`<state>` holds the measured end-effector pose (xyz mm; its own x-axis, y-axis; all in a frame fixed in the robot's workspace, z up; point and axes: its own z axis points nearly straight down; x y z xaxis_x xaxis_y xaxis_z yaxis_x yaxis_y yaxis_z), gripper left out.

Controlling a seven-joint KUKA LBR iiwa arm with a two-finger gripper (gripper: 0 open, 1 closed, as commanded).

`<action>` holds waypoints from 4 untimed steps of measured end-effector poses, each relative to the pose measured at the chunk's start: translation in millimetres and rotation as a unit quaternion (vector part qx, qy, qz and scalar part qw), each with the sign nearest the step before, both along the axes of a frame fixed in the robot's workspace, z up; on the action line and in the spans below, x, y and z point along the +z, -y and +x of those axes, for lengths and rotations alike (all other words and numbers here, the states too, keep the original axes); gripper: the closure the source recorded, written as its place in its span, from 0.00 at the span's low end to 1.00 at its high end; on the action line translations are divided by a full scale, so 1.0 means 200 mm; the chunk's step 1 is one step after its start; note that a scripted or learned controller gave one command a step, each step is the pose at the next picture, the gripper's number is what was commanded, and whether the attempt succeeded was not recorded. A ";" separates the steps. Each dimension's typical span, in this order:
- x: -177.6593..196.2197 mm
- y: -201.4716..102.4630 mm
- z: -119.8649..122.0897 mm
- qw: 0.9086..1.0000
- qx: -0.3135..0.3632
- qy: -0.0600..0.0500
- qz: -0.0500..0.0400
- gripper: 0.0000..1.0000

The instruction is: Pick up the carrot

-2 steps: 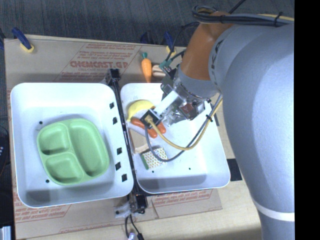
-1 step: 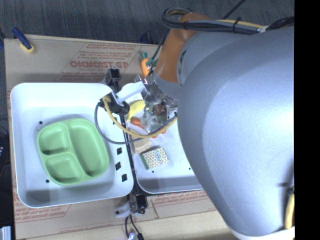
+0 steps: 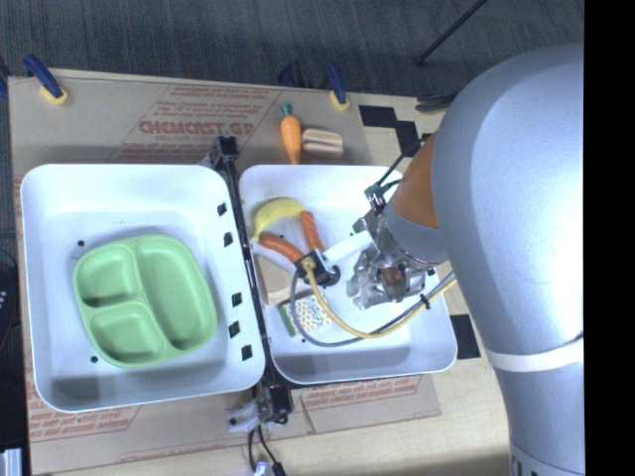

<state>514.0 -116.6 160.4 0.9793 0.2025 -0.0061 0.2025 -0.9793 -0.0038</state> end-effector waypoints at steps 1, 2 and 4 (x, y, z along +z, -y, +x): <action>-0.13 0.02 -0.19 0.998 0.070 0.001 0.001 1.00; 0.36 0.10 -0.19 0.980 0.197 0.003 0.001 1.00; 0.70 0.03 -0.19 0.999 0.032 0.002 0.001 1.00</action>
<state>476.9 -122.3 300.7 0.9643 0.2648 -0.0014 0.2648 -0.9643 -0.0042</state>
